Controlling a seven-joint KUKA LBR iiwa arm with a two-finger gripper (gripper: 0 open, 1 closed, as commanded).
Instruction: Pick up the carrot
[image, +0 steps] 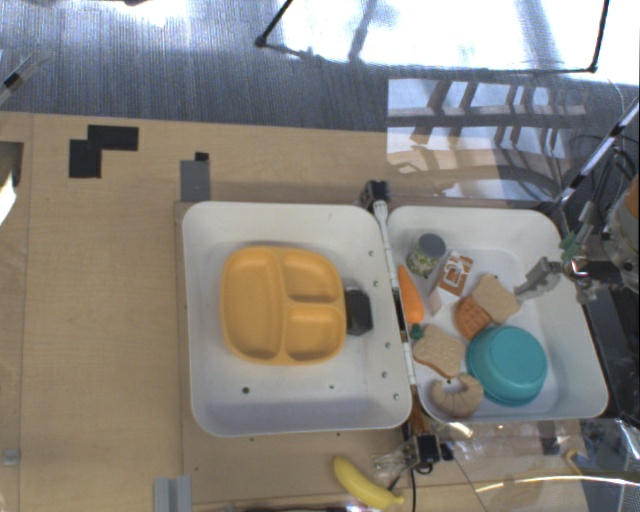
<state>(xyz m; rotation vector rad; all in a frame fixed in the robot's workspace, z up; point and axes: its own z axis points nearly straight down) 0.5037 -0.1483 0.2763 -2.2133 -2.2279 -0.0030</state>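
The orange carrot (410, 296) lies lengthwise along the left wall of the right bin (580, 395), its green end toward the front. My gripper (532, 281) hangs over the right part of the same bin, near the right wall and well to the right of the carrot. It sits just right of a bread slice (494, 297). Nothing shows between its fingers.
The right bin also holds a teal bowl (507, 364), another bread slice (438, 350), a round waffle (472, 317), a small can (430, 255), a packet (455, 272) and a bagel (458, 396). In the left bin (210, 400) lie a yellow divided plate (280, 303) and a black block (358, 310). A banana (365, 485) lies on the bench in front.
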